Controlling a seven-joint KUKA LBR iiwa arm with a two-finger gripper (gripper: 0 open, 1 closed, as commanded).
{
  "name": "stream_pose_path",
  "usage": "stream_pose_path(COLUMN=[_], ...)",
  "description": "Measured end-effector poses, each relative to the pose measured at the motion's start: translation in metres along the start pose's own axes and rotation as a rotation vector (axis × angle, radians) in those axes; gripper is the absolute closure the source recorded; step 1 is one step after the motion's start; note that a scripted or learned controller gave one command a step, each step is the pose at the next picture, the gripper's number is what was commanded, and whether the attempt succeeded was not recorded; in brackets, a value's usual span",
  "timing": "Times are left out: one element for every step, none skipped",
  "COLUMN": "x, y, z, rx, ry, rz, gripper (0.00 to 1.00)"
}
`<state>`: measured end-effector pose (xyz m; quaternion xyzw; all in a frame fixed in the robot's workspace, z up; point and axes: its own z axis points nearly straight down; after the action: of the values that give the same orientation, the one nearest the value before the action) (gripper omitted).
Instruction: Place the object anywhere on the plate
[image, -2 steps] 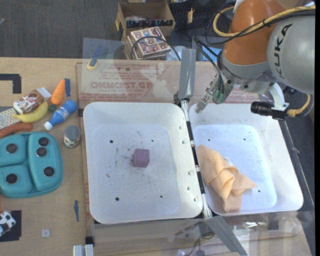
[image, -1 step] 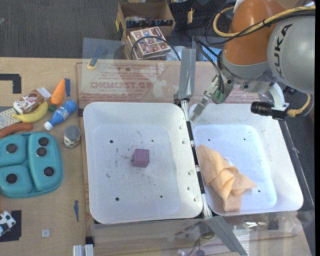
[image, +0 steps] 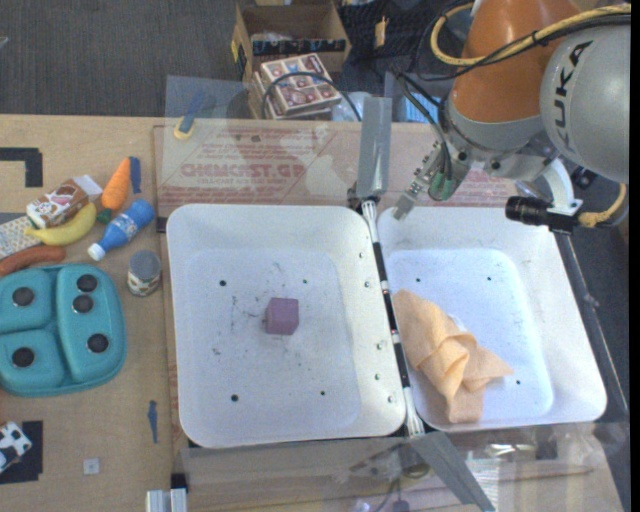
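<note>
Block (image: 281, 316), small and purple, lies well apart from the claw (image: 415, 200), below it and off to the view's left, near the middle of the left bin (image: 300, 395). It sits flat on the bin floor with nothing touching it.

The claw hangs at the end of the arm (image: 520, 70), which comes in from above and to the right of it. It is placed over the far left corner of the right bin (image: 500, 285), close to the seam where the two bins meet. Whether the claw is spread or pressed together I cannot tell from this slant; nothing shows in its grip.

Straight below the claw, nearer the camera, a crumpled orange cloth (image: 448, 352) lies in the right bin against the wall next to the seam, clear of the claw.

Far to the claw's left, outside the bins, a teal tray (image: 60, 330) with several hollows rests on the bench. Between that tray and the left bin stands a can (image: 144, 272). Just above the can, at about the claw's level in the view, lie a bottle (image: 122, 228), a banana (image: 62, 228) and a carrot (image: 118, 184).

Up and to the left of the claw, beyond the bench edge, a cardboard box (image: 292, 50) stands open on the floor.
</note>
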<state>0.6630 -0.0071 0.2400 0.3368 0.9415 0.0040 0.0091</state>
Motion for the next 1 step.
stream_pose_path(x=[0.0], y=[-0.0001], z=[0.0001], rx=[0.0], ry=[0.0], rz=[0.0], gripper=[0.0])
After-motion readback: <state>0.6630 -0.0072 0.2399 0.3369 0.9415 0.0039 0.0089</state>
